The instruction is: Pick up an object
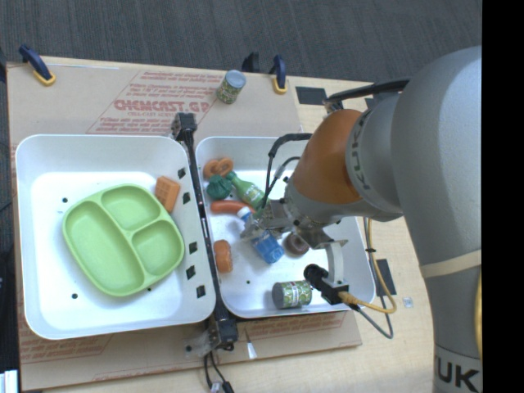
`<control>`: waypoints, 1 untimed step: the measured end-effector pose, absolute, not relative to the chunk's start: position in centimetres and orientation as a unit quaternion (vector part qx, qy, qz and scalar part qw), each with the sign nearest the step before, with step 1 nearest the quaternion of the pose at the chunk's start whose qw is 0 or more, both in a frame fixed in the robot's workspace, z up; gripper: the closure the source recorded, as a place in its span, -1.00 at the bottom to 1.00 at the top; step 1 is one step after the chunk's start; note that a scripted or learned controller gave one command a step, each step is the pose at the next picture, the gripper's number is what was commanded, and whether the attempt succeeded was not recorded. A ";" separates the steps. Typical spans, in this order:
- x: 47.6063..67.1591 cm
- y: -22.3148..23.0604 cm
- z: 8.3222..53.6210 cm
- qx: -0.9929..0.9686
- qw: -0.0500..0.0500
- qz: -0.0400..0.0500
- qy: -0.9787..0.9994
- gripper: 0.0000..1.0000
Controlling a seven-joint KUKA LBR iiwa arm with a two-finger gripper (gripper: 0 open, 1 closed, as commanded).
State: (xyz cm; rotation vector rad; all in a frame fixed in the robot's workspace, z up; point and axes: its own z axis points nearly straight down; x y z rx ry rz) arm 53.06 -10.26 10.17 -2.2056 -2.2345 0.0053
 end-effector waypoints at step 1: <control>48.2 -7.7 19.2 -0.705 0.000 0.000 -0.710 1.00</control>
